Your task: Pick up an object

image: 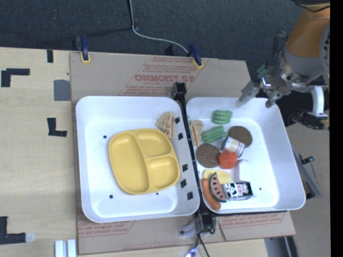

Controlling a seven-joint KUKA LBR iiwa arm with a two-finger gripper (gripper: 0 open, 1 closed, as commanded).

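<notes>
Two shallow white bins sit side by side on a brown cardboard sheet [155,76] laid over a pale wooden bench. The left bin [88,143] holds a yellow divided plastic plate [143,160], with a tan toy sandwich wedge [168,123] just beyond its far right corner. The right bin [278,159] holds a cluster of toy food: two green pieces [221,116], two brown round patties [208,155], a small tin can [233,145], a red tomato [228,160], a watermelon slice [214,185] and a black-and-white carton [237,190]. The two-finger gripper [258,94] hangs over the right bin's far right rim, its fingers spread apart with nothing between them.
</notes>
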